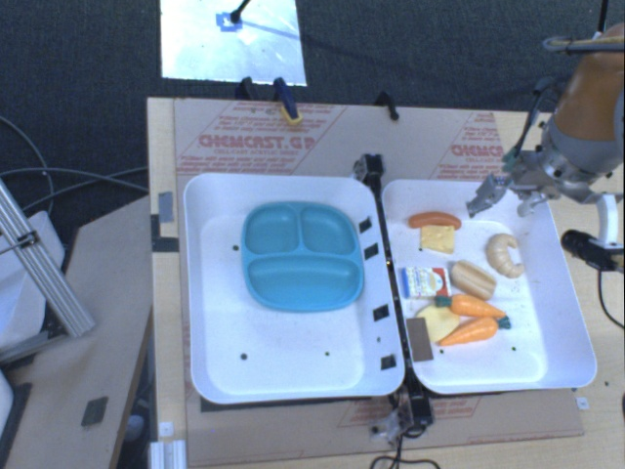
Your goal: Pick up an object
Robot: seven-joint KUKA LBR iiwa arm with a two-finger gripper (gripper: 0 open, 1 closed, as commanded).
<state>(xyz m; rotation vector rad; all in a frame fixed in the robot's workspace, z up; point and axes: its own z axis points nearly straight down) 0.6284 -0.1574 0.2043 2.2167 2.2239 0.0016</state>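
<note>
Gripper [506, 194]: fingers apart, nothing between them (above the right bin [566, 306]'s far edge).
Arm [591, 115]: reaching in from the right, wrist angled down-left.
Nearest item: sausage [434, 219].

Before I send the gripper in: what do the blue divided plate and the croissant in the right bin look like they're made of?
Blue divided plate: probably moulded plastic, one even colour with a soft sheen and rounded compartment walls. Croissant: looks like a toy, likely plastic or rubber, smooth pale tan with no flaky texture; whether it is hard or soft can't be judged from here.
</note>
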